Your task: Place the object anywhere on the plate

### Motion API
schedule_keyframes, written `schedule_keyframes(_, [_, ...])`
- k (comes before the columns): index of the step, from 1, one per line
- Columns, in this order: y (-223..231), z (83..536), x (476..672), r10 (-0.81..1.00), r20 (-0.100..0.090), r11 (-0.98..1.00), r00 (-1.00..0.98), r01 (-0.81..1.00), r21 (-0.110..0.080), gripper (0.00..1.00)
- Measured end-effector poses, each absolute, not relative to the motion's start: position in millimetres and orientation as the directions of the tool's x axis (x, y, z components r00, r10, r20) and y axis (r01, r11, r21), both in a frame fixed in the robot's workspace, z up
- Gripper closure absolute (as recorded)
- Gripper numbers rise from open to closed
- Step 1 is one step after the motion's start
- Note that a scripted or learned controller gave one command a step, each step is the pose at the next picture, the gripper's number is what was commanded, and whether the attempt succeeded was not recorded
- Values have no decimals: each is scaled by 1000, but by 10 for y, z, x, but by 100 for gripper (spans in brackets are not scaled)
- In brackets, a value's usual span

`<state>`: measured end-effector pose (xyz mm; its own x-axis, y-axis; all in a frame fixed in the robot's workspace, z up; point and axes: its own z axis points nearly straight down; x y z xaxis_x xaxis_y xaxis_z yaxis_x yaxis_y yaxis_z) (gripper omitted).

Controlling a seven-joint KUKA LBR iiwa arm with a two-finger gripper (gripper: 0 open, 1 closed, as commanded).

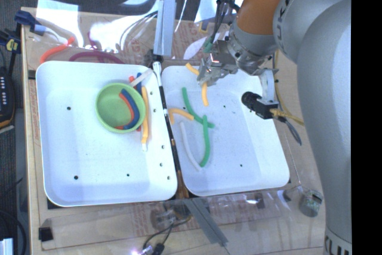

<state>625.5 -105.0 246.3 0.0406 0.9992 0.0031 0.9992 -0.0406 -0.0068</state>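
The gripper (210, 71) hangs over the right bin's (256, 152) far edge with an orange stick (205, 94) dangling between its narrowed fingers. The plate (113, 106) sits mid left bin (65, 146). Risk: the thin grip (one end only) could slip during transfer.

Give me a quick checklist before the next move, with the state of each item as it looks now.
1. Claw over the right bin, near its far edge: ok.
2. An object seen between the claw's tips: cannot tell.
3. Green plate sits in the left bin, upright: ok.
4. Plate free of clutter: not ok, coloured strips lie in it and across its rim.
5. Green strip and orange strip lie loose in the right bin: ok.
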Motion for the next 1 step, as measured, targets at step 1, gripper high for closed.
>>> schedule_keyframes(1, [-1052, 2465, 6255, 999, 3, -41, 41, 999, -6, 0])
